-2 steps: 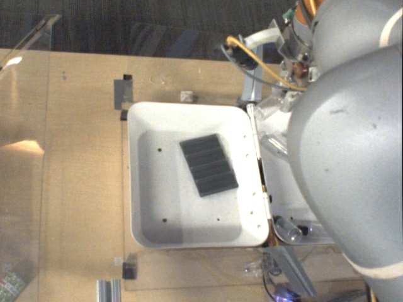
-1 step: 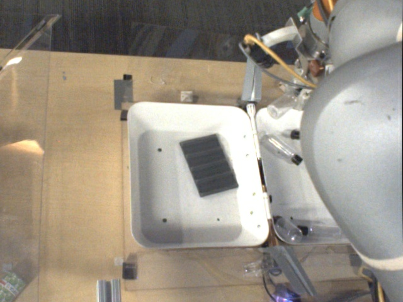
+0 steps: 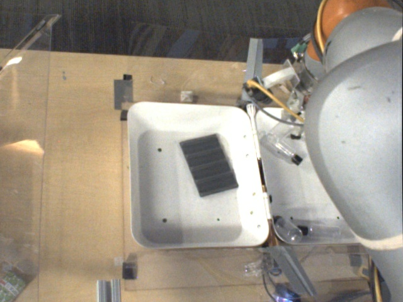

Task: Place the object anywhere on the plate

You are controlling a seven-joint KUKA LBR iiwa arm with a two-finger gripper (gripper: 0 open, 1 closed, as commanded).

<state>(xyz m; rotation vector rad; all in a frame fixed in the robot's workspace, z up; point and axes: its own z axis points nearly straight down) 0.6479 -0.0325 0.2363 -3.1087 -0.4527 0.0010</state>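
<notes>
A dark grey ribbed plate point(image 3: 209, 164) lies flat in the middle of the left white bin point(image 3: 145, 231), turned at a slight angle. My gripper point(image 3: 284, 96) hangs over the far left corner of the right bin point(image 3: 296, 190), amid cables and a yellow hose, just right of the wall between the bins. A clear plastic object point(image 3: 281, 147) with a dark tip lies in the right bin just below the gripper. A second clear object point(image 3: 296, 230) rests by that bin's near wall. The arm's bulk hides most of the right bin.
The large grey arm point(image 3: 359, 143) with its orange band point(image 3: 343, 8) covers the right side. A grey metal post point(image 3: 254, 61) stands behind the bins. Small black clamps point(image 3: 124, 92) sit at the left bin's corners. A clear panel point(image 3: 25, 137) lies at the bench's left.
</notes>
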